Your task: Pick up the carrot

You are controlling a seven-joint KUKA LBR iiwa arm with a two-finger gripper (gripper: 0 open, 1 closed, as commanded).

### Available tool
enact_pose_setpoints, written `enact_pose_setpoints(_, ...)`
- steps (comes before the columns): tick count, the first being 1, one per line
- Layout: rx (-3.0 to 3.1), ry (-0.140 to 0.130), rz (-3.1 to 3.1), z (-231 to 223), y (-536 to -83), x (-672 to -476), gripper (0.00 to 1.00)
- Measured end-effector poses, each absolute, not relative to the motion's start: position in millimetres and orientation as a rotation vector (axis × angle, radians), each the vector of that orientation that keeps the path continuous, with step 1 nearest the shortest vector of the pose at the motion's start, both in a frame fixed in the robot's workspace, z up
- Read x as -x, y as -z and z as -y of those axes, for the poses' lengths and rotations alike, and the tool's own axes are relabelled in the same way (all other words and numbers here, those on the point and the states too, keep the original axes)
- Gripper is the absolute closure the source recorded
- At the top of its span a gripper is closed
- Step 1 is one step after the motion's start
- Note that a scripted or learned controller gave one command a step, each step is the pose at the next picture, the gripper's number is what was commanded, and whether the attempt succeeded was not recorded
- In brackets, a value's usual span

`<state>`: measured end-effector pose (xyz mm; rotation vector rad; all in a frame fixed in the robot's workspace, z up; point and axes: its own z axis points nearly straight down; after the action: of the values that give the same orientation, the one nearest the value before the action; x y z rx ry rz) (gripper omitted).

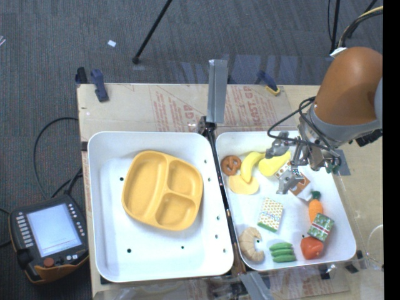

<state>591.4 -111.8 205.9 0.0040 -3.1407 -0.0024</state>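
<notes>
Near edge of right bin: a green plastic pea pod (282, 252) lay beside a tan toy croissant (253, 243), with a red toy tomato (312, 247) to their right.
Green box: a small green gift-wrapped cube (320, 226) rested just above the tomato, touching the carrot's lower end.
Carrot: the orange toy carrot with a green top (314, 207) lay near the right wall of the shallow white right bin (347, 230), lengthwise, its leafy end pointing far.
Patterned carton: a small white-and-green checked box (270, 215) sat mid-bin, left of the carrot.
Pincer: the grey two-finger pincer (289, 179) hung above the bin, up and left of the carrot and apart from it; its fingers looked spread with nothing between them.
Far items: a yellow toy banana (251, 164), a yellow lemon-like piece (274, 165), a pale yellow flat slice (244, 185) and a brown pretzel (230, 164) clustered by the bin's far-left corner.
Left bin: the shallow white left bin (106, 230) carried a yellow three-compartment plastic plate (164, 189).
Desk: the cardboard-topped desk (156, 105) lay beyond both bins.
</notes>
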Motion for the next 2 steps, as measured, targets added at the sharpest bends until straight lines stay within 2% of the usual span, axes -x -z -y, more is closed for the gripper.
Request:
enact_pose_setpoints(1,-0.097,0.001,3.138,180.9,-191.9,-542.4,0.0)
enact_pose_setpoints(2,-0.292,0.011,3.119,80.8,-96.8,-540.5,0.0)
